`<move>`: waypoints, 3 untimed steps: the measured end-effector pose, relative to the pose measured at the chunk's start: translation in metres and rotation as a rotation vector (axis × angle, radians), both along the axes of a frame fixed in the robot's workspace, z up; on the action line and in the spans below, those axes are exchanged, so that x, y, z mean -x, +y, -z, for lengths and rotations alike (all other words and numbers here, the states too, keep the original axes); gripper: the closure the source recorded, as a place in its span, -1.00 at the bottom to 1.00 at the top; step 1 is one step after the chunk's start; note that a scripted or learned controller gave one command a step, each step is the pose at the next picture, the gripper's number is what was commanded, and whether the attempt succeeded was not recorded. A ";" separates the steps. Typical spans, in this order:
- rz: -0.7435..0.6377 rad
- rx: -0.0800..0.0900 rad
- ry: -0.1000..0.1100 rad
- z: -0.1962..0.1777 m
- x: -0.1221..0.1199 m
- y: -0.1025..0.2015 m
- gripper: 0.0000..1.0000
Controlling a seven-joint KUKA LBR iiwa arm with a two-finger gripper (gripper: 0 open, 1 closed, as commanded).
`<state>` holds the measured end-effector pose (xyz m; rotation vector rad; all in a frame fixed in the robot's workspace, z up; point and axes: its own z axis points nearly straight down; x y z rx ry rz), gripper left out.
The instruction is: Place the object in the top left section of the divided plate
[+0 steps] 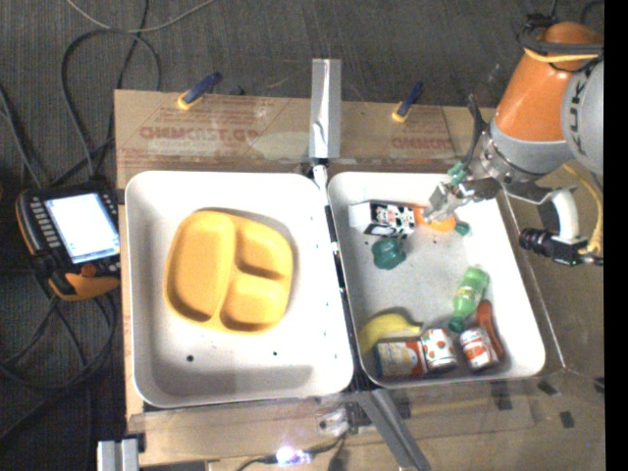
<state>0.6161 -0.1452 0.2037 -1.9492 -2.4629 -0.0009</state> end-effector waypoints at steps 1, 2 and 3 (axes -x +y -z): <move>0.019 0.003 0.000 -0.061 0.005 -0.046 1.00; -0.204 0.004 -0.001 -0.072 -0.020 -0.021 1.00; -0.099 0.002 -0.001 -0.094 -0.053 -0.007 1.00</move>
